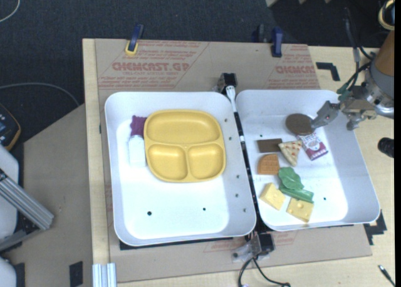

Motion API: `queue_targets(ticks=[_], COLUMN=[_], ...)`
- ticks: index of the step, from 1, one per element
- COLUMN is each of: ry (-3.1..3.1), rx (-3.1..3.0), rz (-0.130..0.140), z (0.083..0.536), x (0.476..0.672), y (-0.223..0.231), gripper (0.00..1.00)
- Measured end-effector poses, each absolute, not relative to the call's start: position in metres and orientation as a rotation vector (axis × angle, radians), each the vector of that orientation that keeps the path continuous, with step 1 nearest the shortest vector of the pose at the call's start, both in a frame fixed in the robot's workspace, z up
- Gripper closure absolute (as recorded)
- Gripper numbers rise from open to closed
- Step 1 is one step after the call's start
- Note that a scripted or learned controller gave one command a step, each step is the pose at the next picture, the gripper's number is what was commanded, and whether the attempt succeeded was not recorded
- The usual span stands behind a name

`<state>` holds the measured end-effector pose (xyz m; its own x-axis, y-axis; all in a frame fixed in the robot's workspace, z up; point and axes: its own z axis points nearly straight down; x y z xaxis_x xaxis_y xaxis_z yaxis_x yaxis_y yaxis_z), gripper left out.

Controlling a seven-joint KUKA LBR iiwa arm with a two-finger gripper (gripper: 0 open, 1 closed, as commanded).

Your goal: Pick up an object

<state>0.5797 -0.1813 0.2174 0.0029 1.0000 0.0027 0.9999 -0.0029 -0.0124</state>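
Near edge of the right bin (pixel 369 199): yellow cheese blocks (pixel 287 203) and a green leafy piece (pixel 293 183), with a pizza slice (pixel 291 151) and red packet (pixel 314 146) mid-bin. Toward its far right corner the gripper (pixel 328 115), fingers slightly parted and holding nothing, hovers beside the grey disc (pixel 299 123). A clean pick probably requires centring over one isolated item before descending.

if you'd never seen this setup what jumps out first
The yellow divided plate in the left bin stands out most, large and bright against the white, with a purple-and-white item tucked against its left edge. Next is the cluster of small toy foods in the right bin: a pizza slice, a green leafy piece and yellow cheese blocks. The gripper hangs over that bin's upper right part.
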Motion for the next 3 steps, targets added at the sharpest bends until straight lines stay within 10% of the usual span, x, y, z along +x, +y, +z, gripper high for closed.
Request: queue_targets(ticks=[3], ry=[-2.218], rx=[-2.217], rz=[0.005], z=[0.132], x=[0.592], y=[-0.177], gripper=[0.00])
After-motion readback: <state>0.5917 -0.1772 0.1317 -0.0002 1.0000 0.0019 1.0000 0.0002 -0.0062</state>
